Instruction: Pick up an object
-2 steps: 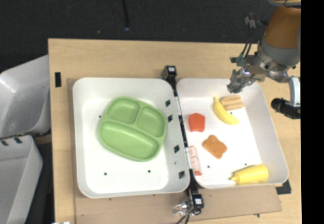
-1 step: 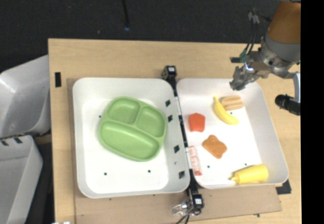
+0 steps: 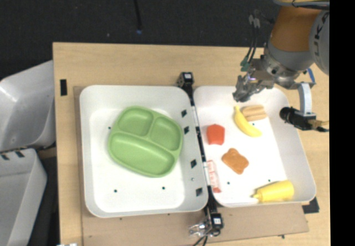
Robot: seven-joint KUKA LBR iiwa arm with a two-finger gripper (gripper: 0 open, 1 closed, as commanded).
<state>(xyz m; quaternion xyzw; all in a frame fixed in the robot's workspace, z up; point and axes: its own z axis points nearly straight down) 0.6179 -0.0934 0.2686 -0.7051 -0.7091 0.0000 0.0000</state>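
While the arm reaches in from the right:
Pincer: above right bin's far edge, grip state cannot be told.
Banana: in right bin, just below pincer, beside sausage.
Left bin: green plate.

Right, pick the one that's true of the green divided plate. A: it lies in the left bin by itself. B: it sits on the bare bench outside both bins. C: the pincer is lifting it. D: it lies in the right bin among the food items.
A: the green divided plate lies flat in the left bin, while the toy foods lie in the right bin.
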